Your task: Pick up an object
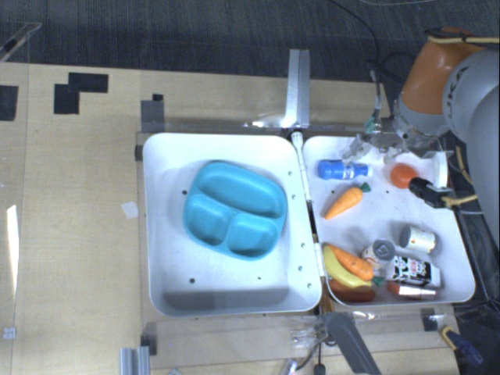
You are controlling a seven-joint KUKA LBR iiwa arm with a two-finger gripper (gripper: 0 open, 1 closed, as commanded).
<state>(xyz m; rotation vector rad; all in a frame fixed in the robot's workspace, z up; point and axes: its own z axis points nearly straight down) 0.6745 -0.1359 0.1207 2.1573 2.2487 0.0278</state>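
The gripper (406, 158) hangs at the right bin's (466, 281) far edge beside an orange ball (401, 176); whether its jaws are wide or narrow I cannot tell.

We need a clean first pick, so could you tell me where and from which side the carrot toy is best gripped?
Grip the carrot across its thick orange middle, coming straight down from above. It lies flat and slanted on the right bin floor, green tip toward the blue bottle, with bare floor along both long sides for the fingers.

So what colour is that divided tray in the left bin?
The divided tray is light blue, sitting in the white left bin; the overhead camera view shows it plainly.
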